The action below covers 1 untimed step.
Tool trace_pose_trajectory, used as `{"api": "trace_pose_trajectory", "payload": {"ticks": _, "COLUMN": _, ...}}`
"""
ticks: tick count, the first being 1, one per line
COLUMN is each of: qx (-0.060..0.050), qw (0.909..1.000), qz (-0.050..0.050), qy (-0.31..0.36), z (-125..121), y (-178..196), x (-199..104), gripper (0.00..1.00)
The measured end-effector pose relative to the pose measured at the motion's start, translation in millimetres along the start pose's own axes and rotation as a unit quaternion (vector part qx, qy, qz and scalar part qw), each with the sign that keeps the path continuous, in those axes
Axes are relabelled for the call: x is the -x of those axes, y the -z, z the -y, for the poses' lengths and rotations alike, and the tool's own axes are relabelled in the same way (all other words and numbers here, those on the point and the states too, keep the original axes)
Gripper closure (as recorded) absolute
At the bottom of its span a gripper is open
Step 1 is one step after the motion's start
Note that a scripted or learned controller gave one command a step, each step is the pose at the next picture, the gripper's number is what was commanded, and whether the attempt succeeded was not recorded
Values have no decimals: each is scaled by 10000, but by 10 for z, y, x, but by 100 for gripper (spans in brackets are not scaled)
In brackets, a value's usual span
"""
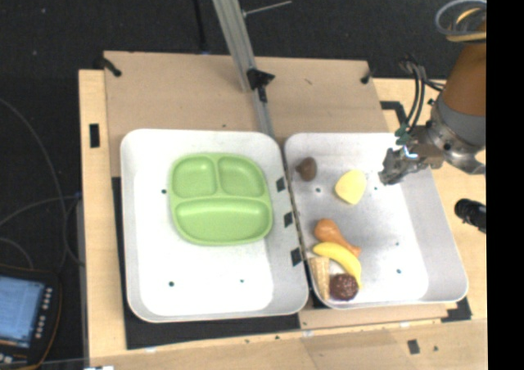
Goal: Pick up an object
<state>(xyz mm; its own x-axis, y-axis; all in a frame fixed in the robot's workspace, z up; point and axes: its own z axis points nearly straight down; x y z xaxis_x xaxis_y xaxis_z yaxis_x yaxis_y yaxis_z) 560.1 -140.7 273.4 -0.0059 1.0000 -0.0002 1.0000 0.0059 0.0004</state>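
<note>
light-green three-compartment plastic tray (221, 199) – in white shallow left bin (147, 278) | pale-yellow wedge (350, 187) | yellow banana (340, 258) | orange carrot-like piece (330, 232) | dark-brown round lump (305, 169) – maroon ball (344, 286) | tan wooden table (205, 90)

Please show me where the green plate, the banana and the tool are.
Green plate (221, 199): camera view, centre divider.
Banana (340, 256): camera view, middle of its curve.
Tool (390, 175): camera view, between fingertips.

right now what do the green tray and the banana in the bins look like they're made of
The green tray looks like moulded plastic: one even pale green, rounded corners, three pressed-in compartments, a soft matte sheen. The banana looks like a plastic or foam toy fruit: flat, uniform yellow with no spots, though the view is too coarse to be sure. The right bin under it seems smooth white plastic.
</note>
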Motion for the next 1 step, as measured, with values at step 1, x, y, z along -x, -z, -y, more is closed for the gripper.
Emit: {"api": "trace_pose_trajectory", "payload": {"ticks": 1, "qx": 7, "qw": 10000, "qz": -3, "qy": 5, "z": -110, "y": 39, "x": -490, "gripper": 100}}
